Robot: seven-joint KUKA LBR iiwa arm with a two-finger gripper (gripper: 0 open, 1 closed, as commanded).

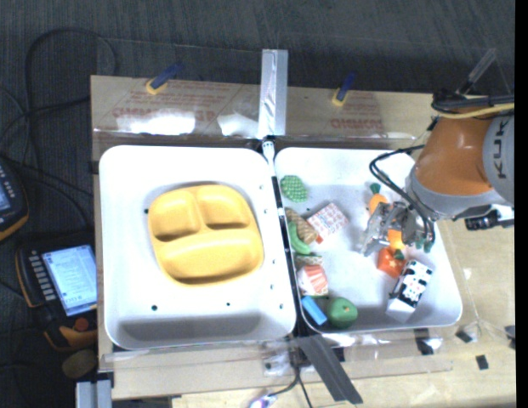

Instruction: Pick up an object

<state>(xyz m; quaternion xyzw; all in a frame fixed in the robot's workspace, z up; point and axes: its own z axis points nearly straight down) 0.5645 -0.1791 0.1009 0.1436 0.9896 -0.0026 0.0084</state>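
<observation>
Dark carpet surrounds a wooden bench (400,109) that bears two shallow white bins side by side, seen from above at a slant. Left bin (119,228): a yellow sectioned tray (208,232) lies near its centre, apart from the loose items. Right bin (442,304): small objects are scattered, presumably as pick candidates. Along its left wall, top to bottom, lie a green round piece (292,187), a red-and-white checked packet (329,219), a striped item (312,275), a blue block (314,310) and a green ball (343,312). At centre right of the frame the arm (455,164), grey with an orange band, reaches down into this bin. Its gripper (384,232) sits low among the right-hand objects, just beside an orange piece (390,262) and above a black-and-white cow figure (411,286). Whether it is spread or closed cannot be told, nor whether it has hold of anything. The likely target, judged by nearness, is the orange piece.
</observation>
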